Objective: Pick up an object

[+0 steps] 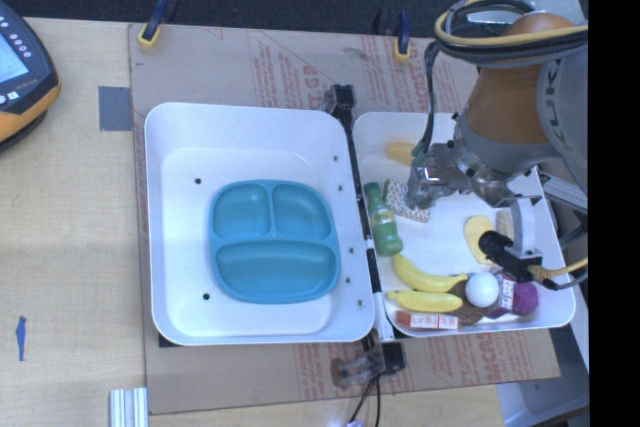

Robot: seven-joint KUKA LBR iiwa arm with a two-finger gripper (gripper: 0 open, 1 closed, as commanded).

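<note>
My gripper [424, 183] hangs low in the upper middle of the right bin [560, 310], reaching in from the right. Just below and left of it lies a small speckled piece [403, 203], partly under the gripper. A green bottle [381, 220] lies along the bin's left wall, close to the gripper's left. Two yellow bananas [425, 285] rest near the front, with a white ball [482, 289] and a purple item [524, 296] to their right. A yellow piece [399, 152] peeks out behind the gripper, and another yellow item [477, 237] lies to its right.
The left bin [175, 305] holds a blue divided plate [272, 241]. A red and white packet [432, 321] lies at the right bin's front edge. An orange and grey device [20, 65] sits at the bench's far left. Clamps [401, 35] stand behind the bins.
</note>
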